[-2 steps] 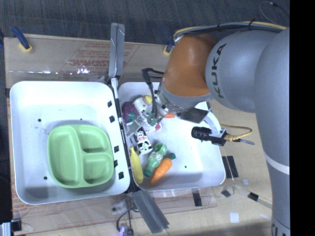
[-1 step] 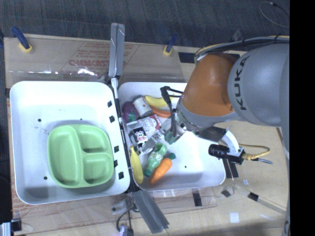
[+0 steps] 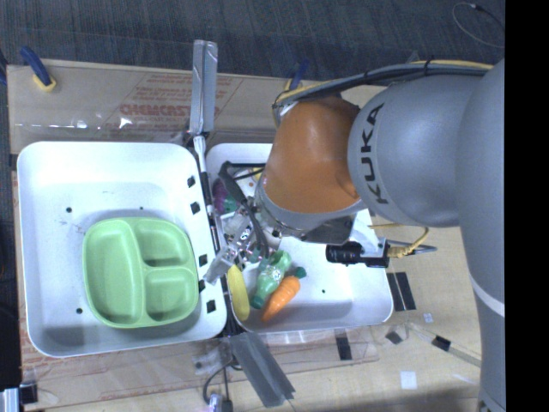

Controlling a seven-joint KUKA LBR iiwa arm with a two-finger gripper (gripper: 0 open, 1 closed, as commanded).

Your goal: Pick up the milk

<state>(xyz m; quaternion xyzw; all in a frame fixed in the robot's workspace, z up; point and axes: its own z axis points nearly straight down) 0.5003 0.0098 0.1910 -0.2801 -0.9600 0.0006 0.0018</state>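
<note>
Gripper (image 3: 243,240): low in the right bin (image 3: 364,303), finger state unreadable.
Milk: can't be picked out, possibly under the arm.
Near gripper: banana (image 3: 238,292), carrot (image 3: 282,297), green bottle (image 3: 270,275).
Left bin (image 3: 43,230): green divided tray (image 3: 140,271).

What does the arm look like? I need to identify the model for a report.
The arm is bulky, rounded and grey, lettered KUKA in black, with an orange band above the wrist. Thin yellow and black cables arc over it. The tool below is dark metal.

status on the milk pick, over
Gripper low in right bin, among the toys. Milk not made out, arm covers much of the bin. Carrot, banana beside gripper.
</note>
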